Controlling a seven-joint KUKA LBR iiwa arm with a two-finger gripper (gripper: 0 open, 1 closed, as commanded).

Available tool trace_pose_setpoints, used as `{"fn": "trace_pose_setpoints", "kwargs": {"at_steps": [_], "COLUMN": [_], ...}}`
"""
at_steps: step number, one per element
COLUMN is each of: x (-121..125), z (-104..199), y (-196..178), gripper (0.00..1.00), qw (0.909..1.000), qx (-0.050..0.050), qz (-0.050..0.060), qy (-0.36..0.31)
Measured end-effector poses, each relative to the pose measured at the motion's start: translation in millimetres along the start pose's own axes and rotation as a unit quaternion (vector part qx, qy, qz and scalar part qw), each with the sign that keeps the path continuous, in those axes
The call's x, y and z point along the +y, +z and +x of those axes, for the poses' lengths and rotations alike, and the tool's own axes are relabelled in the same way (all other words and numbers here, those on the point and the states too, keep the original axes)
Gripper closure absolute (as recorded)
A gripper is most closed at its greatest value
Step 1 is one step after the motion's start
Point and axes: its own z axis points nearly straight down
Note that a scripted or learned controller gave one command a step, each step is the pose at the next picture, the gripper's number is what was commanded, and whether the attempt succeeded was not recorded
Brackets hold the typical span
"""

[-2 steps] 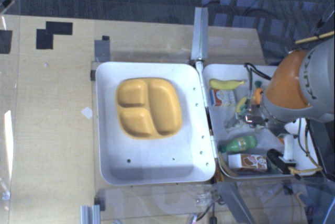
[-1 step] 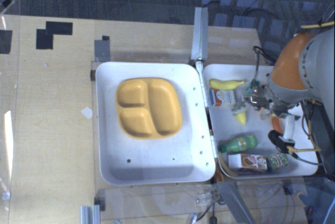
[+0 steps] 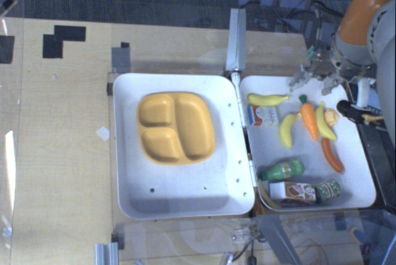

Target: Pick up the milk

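The milk (image 3: 264, 115) is a small white carton with blue and red print, lying on its side near the left wall of the right bin (image 3: 365, 161). My gripper (image 3: 313, 83) hangs over the back edge of that bin, up and to the right of the milk and well apart from it. Its fingers are spread open with nothing between them. A yellow banana (image 3: 267, 98) lies just behind the milk, and a second banana (image 3: 286, 129) curves along its right side.
Also in the right bin are a carrot (image 3: 309, 121), a corn cob (image 3: 326, 122), a sausage (image 3: 332, 155), a green bottle (image 3: 286, 169), a brown carton (image 3: 292, 192) and a dark bottle (image 3: 328, 190). A yellow divided plate (image 3: 176, 127) sits in the left bin (image 3: 185, 195).
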Motion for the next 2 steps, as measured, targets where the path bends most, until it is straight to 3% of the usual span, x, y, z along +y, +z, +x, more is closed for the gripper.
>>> {"fn": "trace_pose_setpoints", "kwargs": {"at_steps": [1,2], "x": [-33.8,-9.5], "z": [124.9,73.1], "y": [-21.1,10.5], "gripper": [0.0,0.0], "qw": [0.9921,0.9757], "qx": [0.001,0.0], "qz": [0.002,0.002], "qy": [0.125,0.219]}}
